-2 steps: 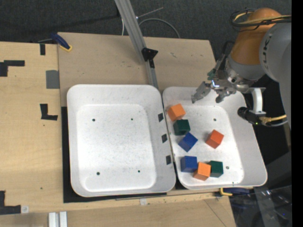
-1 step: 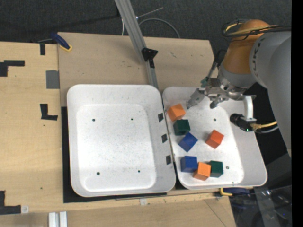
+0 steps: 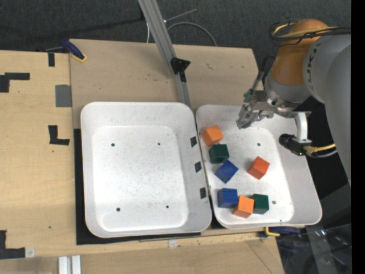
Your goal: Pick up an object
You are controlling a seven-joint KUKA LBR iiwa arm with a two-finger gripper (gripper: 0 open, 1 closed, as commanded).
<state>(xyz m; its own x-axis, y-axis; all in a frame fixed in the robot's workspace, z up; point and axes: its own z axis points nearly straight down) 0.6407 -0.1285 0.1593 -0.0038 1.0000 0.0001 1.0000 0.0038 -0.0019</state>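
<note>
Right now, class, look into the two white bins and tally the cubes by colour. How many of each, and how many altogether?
Orange cubes: 3
Blue cubes: 2
Green cubes: 2
Total: 7, all in the right bin

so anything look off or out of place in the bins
Nothing stands out. Seven blocks sit loose in the right bin; by its near edge an orange block is wedged between a blue block and a green block. The claw hovers near the far rim.
</note>
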